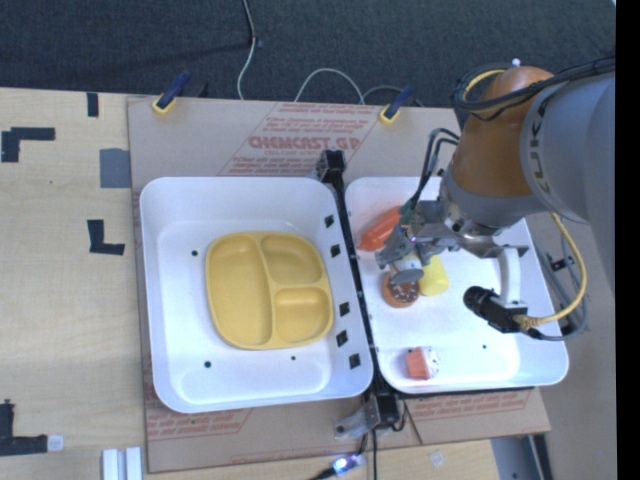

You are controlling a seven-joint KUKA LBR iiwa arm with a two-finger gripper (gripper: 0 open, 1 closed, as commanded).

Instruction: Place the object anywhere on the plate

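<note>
A: Well, where is everything relative to the divider (pixel 345 258) between the two bins?

B: The yellow plate (pixel 268 289) lies left of it, in the left bin (pixel 165 268), with bare white floor all round its rim. It is smooth plastic, rounded, with three compartments.

A: And right of the divider?

B: The right bin (pixel 530 363) is more crowded. An orange carrot-like piece (pixel 379 230) sits just beside the divider, a round brown item (pixel 402 290) below it, touching a yellow lump (pixel 434 278). A small orange-and-white object (pixel 421 363) lies apart, near the bin's front edge.

A: The gripper (pixel 405 253)?

B: It hangs above the brown item and the carrot. Whether it is released or clenched, I cannot tell. Which item is the task's object, I cannot tell either; none is on the plate.
</note>
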